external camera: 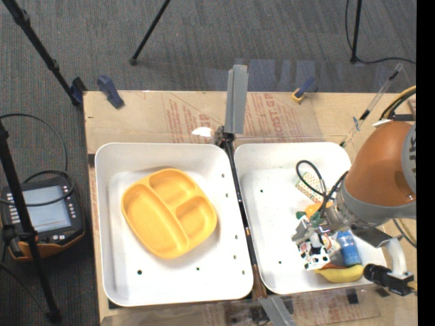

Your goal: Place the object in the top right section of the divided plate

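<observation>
A yellow divided plate (169,211) lies in the left bin (109,182), its three sections bare. In the right bin (272,182) my gripper (310,240) reaches down from the right into a cluster of small objects near the bin's lower right. Around it lie a yellow banana-shaped piece (340,273), a blue item (349,248), an orange piece (311,211) and a speckled strip (311,179). The wrist and cables cover the fingertips, so what lies between them is hidden.
A grey post (236,100) stands behind the gap between the bins. Blue clamps (110,91) sit at the bench's back edge. A teach pendant (42,212) rests off the bench at the left. Tripod legs cross the floor behind.
</observation>
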You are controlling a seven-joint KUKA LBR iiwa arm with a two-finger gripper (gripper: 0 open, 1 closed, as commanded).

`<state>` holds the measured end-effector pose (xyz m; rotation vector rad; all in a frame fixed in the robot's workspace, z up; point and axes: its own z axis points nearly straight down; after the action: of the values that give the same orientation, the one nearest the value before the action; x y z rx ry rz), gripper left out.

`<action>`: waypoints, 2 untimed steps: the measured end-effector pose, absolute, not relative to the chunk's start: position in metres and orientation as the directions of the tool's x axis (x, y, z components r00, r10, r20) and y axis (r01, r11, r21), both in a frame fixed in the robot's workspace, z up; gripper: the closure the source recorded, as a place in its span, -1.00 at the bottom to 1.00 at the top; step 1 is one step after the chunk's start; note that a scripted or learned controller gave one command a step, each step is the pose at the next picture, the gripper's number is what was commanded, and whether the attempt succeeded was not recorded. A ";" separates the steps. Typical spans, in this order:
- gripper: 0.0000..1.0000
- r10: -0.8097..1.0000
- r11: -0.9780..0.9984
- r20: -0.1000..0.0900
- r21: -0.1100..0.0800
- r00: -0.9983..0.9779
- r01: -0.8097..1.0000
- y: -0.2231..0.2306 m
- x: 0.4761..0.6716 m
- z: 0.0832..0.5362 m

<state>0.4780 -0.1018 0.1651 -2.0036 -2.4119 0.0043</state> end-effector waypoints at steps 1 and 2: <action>1.00 0.961 0.277 0.002 -0.009 -0.277 0.961 0.000 0.476 0.249; 1.00 0.992 0.128 -0.001 -0.010 -0.128 0.992 0.008 0.476 0.269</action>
<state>0.4764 0.0082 0.2685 -2.0705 -2.3551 0.0121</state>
